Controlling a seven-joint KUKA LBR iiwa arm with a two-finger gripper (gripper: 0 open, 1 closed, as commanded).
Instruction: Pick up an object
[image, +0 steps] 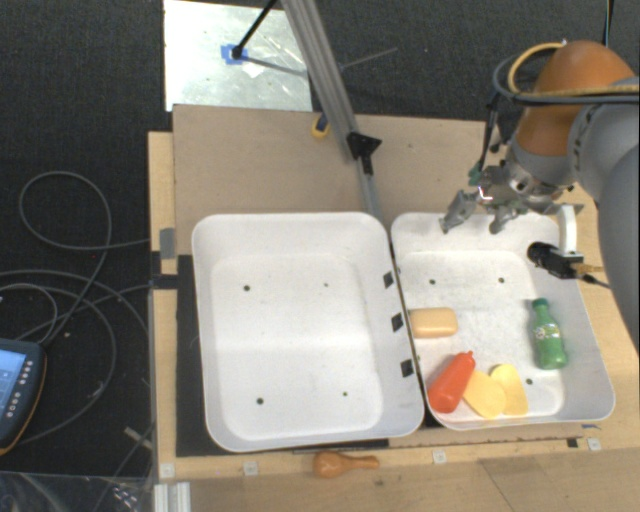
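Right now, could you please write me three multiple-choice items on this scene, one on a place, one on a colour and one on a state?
1. Where does the green bottle lie?
A. In the left bin
B. In the right bin, near its right wall
C. On the bench outside the bins

2. What colour is the object touching the yellow pieces on their left?
A. Red
B. Blue
C. Black

3. How does the gripper stand?
A. Shut on the green bottle
C. Pressed on the tan block
B. Fingers spread, nothing between them, over the right bin's far edge

Answers: 1 B, the bottle rests inside the right bin by its right wall. 2 A, the red object leans against the yellow pieces. 3 B, both fingers stand apart above the far rim, well away from the tan block.
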